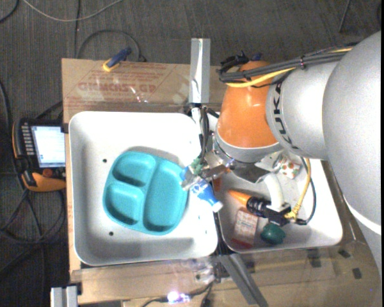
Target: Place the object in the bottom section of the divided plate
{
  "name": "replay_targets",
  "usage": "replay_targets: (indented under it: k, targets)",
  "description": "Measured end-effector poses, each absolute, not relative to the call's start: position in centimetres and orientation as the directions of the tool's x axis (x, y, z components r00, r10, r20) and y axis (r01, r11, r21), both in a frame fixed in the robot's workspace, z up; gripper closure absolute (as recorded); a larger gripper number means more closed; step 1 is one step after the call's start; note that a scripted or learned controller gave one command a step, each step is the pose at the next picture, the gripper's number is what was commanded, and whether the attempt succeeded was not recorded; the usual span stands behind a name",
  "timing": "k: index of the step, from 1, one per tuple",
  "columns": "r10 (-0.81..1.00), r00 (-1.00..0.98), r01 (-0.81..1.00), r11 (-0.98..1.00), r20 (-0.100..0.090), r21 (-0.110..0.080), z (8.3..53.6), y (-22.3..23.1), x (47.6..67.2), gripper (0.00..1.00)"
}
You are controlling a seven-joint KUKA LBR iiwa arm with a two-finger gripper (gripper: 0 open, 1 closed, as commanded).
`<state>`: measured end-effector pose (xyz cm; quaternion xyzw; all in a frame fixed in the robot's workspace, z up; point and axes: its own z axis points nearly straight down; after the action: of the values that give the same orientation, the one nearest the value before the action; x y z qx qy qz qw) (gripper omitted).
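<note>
Small blue-and-white object (207,197) sat at gripper (195,174), over the wall between the white bins, just right of turquoise divided plastic plate (147,194); grip state unclear, cannot tell. Risk: weak hold could drop it short of the plate's bottom section.

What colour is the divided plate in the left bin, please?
Turquoise blue divided plate, plain, seen best in the camera view.

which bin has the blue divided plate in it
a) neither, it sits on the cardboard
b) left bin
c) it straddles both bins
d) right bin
b) The blue divided plate lies flat inside the left bin, while the right bin holds other small items such as a green ball.
</note>
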<state>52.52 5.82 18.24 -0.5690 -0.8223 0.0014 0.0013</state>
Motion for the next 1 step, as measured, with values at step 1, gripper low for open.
replay_targets:
  k: [1]
  targets:
    - [0.915,-0.404,0.915,0.404,0.000,-0.002,21.64,12.14,50.47,1.00]
